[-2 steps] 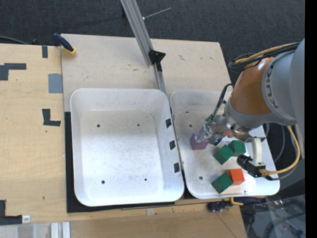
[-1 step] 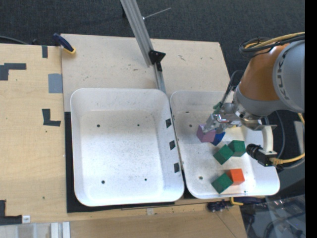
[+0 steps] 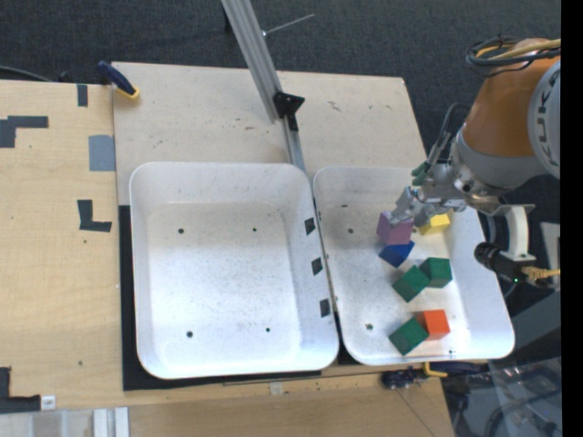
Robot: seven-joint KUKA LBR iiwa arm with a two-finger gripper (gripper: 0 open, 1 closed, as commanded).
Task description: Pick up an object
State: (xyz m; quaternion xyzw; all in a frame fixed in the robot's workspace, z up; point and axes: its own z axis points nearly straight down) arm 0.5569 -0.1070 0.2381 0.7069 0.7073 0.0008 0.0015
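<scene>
Over the right bin (image 3: 364,185), the gripper (image 3: 412,209) hangs low just above a purple block (image 3: 394,231), its state beyond telling, with blue (image 3: 395,254), yellow (image 3: 435,223), green (image 3: 411,282) and orange (image 3: 435,322) blocks lying nearby.

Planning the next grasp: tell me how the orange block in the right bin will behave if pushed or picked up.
The orange block looks like a flat-faced cube, so it would probably slide rather than roll. It seems rigid and small, likely light. It touches a green block and sits near the bin wall, so a push would likely shove that neighbour too or jam it against the wall.
</scene>
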